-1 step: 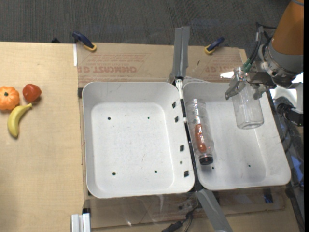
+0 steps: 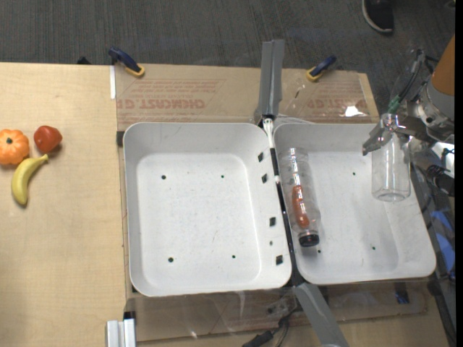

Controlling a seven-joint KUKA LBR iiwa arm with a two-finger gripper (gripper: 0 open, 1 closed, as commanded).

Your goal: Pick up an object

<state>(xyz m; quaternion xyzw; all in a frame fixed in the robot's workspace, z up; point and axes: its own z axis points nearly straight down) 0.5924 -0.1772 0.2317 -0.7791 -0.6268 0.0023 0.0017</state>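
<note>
One tool (image 2: 385, 132) at work, poised above the far right corner of the right bin (image 2: 340, 259), at the end of the arm (image 2: 434, 114) reaching in over that bin's right wall. Grip state impossible to tell: too much metal glare and clutter. Directly under it, touching or nearly so, a clear cup (image 2: 391, 173), upright, looking raised off that bin's floor rather than resting on it; probably the chosen thing, though whether truly held cannot be judged. Worth treating as a slippery, thin-walled catch, easy to lose or crush.

Lying inside the right bin along its left wall, a clear bottle (image 2: 300, 201) with orange-red contents and a dark cap toward the near end; well apart from the cup, so no crowding of the grasp. Just left of the right bin, wall to wall with it, the left bin (image 2: 137, 194). Between the two and running beyond their far rims, a grey bar (image 2: 271, 78).

Under the right bin and spreading to its far side, printed cardboard (image 2: 181, 96), pinned by two blue-and-yellow clamps (image 2: 126, 61), likely to stop sliding. Far to the left of the right bin, on the pale wooden desk (image 2: 65, 266), a banana (image 2: 25, 179), a small orange fruit (image 2: 12, 147) and a red one (image 2: 47, 139), clustered out of play. Beyond the right bin's far side, grey carpet (image 2: 181, 13) and a dark shoe (image 2: 378, 2).
</note>
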